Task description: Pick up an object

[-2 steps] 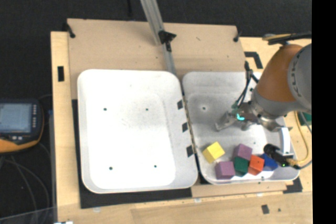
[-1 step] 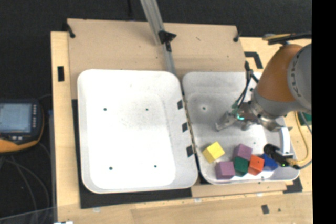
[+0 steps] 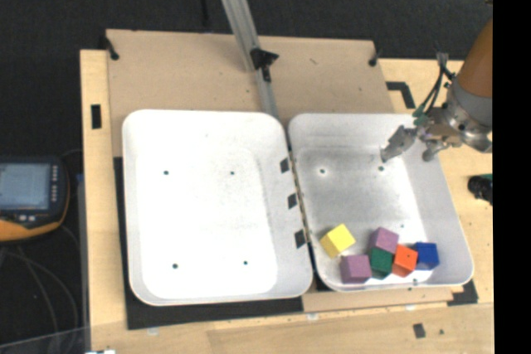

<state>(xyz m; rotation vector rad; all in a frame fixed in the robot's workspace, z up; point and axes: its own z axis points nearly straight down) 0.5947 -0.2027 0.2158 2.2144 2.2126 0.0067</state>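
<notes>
Here's the bench (image 3: 348, 327), pale wood, with a brown board (image 3: 191, 70) laid across its back half and dark floor all round it. Two shallow white bins sit side by side: the left bin (image 3: 207, 278) smooth and bright, the right bin (image 3: 431, 203) scuffed grey across its middle. A slim metal rail (image 3: 236, 8) slants down from the top toward the seam between them. Off to the left, a handheld pendant (image 3: 29, 193) with a lit screen, cut by the frame edge.

Now the blocks, all small cubes bunched at the near end of the right bin: a yellow block (image 3: 338, 240) a little apart on the left, then two purple blocks (image 3: 385, 240) (image 3: 355, 267), a green block (image 3: 381, 261), an orange block (image 3: 405, 259) and a blue block (image 3: 426, 254) packed together (some overlap, edges hard to separate).

The gripper (image 3: 397, 145) reaches in from the right over the bin's far end, well apart from the blocks, nothing between its fingers; whether they're spread or closed, I can't tell. The arm is cut off at the right.
</notes>
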